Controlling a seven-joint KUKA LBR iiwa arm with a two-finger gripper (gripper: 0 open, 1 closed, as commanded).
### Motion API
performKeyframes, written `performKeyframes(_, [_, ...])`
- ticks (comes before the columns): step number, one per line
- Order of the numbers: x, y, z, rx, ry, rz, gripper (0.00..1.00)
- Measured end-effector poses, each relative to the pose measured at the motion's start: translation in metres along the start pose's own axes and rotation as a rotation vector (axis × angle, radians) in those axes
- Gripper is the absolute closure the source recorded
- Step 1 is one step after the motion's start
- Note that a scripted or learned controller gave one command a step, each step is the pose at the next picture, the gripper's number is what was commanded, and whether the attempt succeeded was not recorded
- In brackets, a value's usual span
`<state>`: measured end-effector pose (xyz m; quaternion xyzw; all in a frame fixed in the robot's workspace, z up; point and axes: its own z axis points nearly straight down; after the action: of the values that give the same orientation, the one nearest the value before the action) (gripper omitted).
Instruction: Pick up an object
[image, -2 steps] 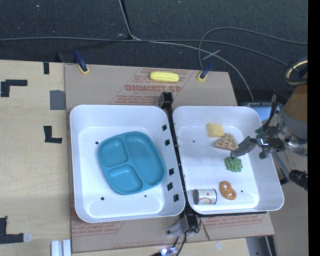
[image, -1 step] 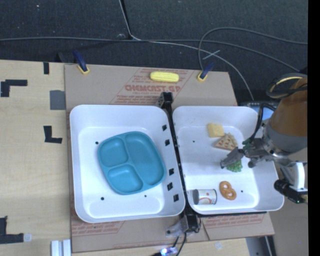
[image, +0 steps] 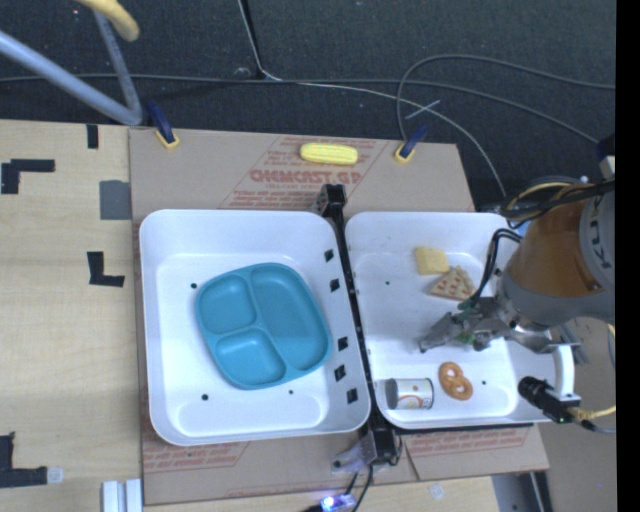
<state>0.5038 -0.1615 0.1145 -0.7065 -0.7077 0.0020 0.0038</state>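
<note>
Camera view: arm (image: 560, 260) comes in from the right, over the right bin (image: 400, 228). End effector (image: 432, 341) sits low over the bin's middle, with thin dark prongs pointing left. Nothing is visibly between the prongs; whether they are spread or closed cannot be told from this angle.

Right bin holds four candidates. A small can (image: 411, 394) lies on its side near the front wall. A pretzel (image: 455, 381) sits just right of the can. A waffle wedge (image: 452, 284) and a pale yellow chunk (image: 431, 261) are toward the back, touching or nearly so. The end effector is between the two pairs, apart from all of them.

Left bin (image: 165, 240) holds a blue divided plate (image: 263, 324), flat. A yellow corn cob (image: 328, 154) lies on the cardboard surface (image: 200, 160) behind the bins.

Handling guesses:
- Can: probably light, rigid and smooth. It may roll, so pinch across its round body.
- Pretzel: looks like a small, light, hard toy lying flat. Edges are hard to catch, so take it across the narrow width.
- Wedge and chunk: likely light plastic food. They crowd each other, so closing on one may nudge the other.

No object is picked yet. The pretzel or the can looks nearest to reach.
</note>
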Motion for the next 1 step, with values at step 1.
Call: performKeyframes(1, [-0.0004, 0.0013, -0.0131, -0.005, -0.001, 0.0, 1.0])
